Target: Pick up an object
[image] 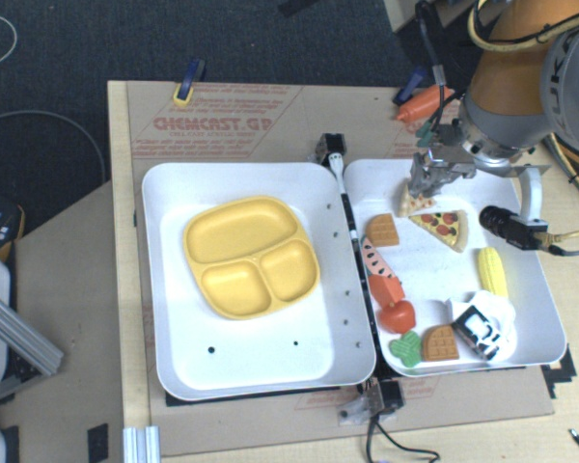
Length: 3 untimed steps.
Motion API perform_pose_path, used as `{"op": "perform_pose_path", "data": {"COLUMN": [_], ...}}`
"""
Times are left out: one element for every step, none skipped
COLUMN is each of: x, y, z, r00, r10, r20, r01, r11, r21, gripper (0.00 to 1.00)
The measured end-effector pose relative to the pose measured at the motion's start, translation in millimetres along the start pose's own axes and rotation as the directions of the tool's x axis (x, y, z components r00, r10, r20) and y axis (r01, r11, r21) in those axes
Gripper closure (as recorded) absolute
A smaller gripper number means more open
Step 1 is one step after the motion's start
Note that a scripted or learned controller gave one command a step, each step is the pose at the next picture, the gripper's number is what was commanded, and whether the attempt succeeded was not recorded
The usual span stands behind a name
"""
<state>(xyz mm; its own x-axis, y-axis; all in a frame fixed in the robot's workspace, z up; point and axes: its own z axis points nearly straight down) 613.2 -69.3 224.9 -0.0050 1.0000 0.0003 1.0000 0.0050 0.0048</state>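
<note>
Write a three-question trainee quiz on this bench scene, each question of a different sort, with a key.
1. True or false: the yellow divided plate lies in the left bin.
2. Which lies nearest the gripper? A toy corn cob B toy pizza slice C toy tomato
3. Fill in: the toy waffle lies near the right bin's ____ edge.

Key: 1 true; 2 B; 3 front.
</note>
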Motion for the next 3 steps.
{"op": "perform_pose_path", "data": {"x": [22.7,14.1,19.0], "y": [47.1,35.2,44.1], "z": [10.5,-5.0,10.9], "r00": [1.000,1.000,1.000], "r10": [0.001,0.005,0.004], "r20": [0.000,0.000,0.001], "r01": [-0.001,-0.005,-0.004], "r11": [1.000,1.000,1.000], "r21": [0.000,0.004,0.006], "gripper": [1.00,1.00,1.00]}}
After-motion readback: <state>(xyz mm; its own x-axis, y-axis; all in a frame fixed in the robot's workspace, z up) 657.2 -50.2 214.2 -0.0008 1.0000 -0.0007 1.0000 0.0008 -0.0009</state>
